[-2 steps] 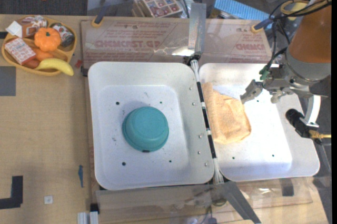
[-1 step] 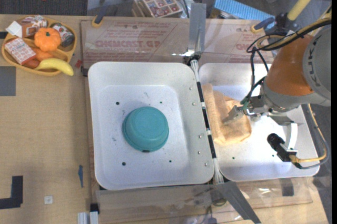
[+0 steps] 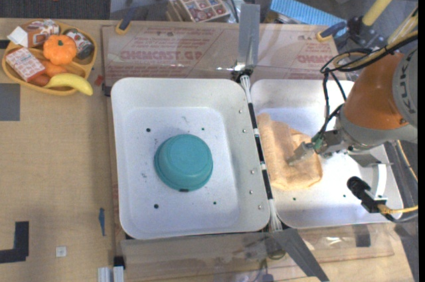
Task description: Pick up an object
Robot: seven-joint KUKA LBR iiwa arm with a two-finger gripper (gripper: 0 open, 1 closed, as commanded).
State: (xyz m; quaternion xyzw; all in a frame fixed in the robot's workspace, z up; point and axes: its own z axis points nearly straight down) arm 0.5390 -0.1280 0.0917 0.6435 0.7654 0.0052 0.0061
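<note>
Bread-like tan lump [image 3: 287, 156], a soft, crumpled thing that could equally be a sponge or a cloth, lies in the right bin [image 3: 372, 211] toward its nine o'clock wall, just beside the divider that separates the two trays. Its surface is pale brown, uneven and folded, broader at the six o'clock end and narrowing toward twelve, with a lighter sheen along the upper edge; from its look I would judge it light and yielding, likely to squash or slip under a pinch. The gripper [image 3: 302, 150] reaches in from three o'clock and sits low over the lump's three o'clock side, touching or nearly touching it, which fits a program that has chosen this item as its target and comes at it from the arm's own side. Whether the tool is spread, closed or clamped on the lump I cannot tell, since it is small and blurred against the tan surface, so no hold can be claimed. A teal bowl [image 3: 184, 162] rests upside down near the centre of the left bin [image 3: 133, 101], well apart from the arm. At ten o'clock on the bench [image 3: 53, 174] stands a basket of toy food [image 3: 48, 56].
</note>
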